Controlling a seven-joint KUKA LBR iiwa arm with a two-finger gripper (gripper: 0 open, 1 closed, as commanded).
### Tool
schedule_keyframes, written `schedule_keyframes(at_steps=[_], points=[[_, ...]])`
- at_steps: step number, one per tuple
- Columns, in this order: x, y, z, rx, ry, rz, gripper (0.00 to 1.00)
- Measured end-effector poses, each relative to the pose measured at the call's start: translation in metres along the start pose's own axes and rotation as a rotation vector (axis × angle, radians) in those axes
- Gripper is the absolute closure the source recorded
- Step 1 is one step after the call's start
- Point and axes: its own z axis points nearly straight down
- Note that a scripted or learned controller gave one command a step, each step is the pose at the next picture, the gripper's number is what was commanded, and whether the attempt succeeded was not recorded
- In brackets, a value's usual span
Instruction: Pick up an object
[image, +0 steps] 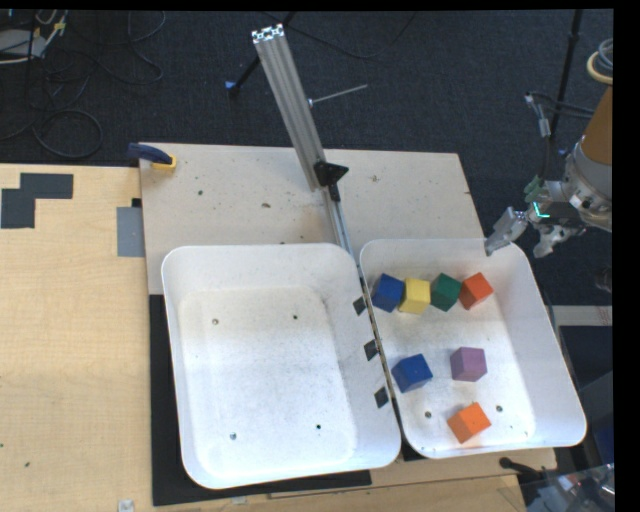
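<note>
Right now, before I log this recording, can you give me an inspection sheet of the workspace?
Surface: bench bearing two white bins; left bin speckled, right bin holding the blocks.
Job's things: row of blue block, yellow block, green block, orange block; below, second blue block, purple block, second orange block.
Clutter: blue-and-yellow clamp at the bench's far left corner.
Grippers: gripper above the right bin's far right corner, holding nothing.
Cables: black cables on the dark floor.
Surroundings: slanted metal post.
</note>
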Motion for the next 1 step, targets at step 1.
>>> schedule_keyframes(at_steps=[1], points=[[0.0043,0.0026,0.0641,0.005,0.002,-0.001,0.0]])
